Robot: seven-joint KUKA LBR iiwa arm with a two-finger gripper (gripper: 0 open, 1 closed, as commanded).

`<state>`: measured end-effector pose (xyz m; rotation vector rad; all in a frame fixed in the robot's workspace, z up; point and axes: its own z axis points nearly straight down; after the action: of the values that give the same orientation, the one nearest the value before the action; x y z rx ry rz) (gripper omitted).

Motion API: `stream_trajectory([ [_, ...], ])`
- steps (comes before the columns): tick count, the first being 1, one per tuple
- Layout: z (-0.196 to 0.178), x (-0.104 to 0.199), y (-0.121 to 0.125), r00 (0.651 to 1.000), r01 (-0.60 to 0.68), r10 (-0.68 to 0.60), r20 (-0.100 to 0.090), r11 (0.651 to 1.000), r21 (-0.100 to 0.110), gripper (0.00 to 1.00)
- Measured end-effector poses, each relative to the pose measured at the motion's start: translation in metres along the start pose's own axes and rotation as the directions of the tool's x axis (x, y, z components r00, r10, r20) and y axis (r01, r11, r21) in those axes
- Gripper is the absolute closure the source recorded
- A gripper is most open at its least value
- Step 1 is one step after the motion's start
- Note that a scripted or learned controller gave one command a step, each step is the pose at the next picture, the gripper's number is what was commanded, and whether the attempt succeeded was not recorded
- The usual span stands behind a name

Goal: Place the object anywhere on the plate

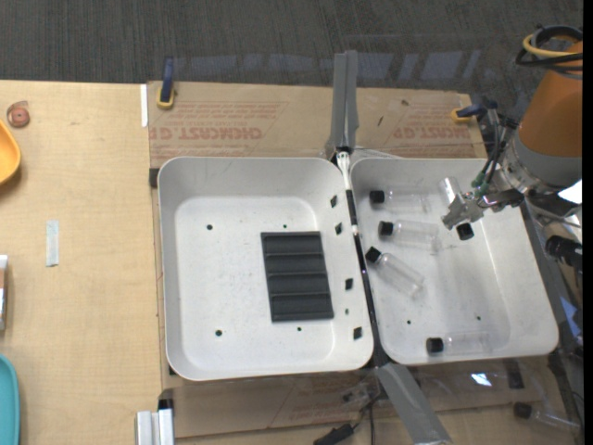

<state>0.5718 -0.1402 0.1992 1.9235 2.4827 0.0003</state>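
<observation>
My arm reaches in from the right over the right bin (519, 341), pincer (460, 219) tilted down-left above clear vials (400, 273) lying there, its grip impossible to tell, while the black plate (296, 276) lies in the left bin (195, 341).

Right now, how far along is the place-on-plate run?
Done: nothing yet; the black ridged plate in the left bin carries nothing. In hand: the gripper is over the right bin, near the clear black-capped vials; no grasp visible. Left: pick one, carry it over, set it down.
</observation>
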Motion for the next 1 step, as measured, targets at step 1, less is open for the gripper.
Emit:
stream_trajectory([
  [1,0.0083,0.0499,0.0688,0.966,0.259,-0.259,0.000,0.966,0.001,1.00],
])
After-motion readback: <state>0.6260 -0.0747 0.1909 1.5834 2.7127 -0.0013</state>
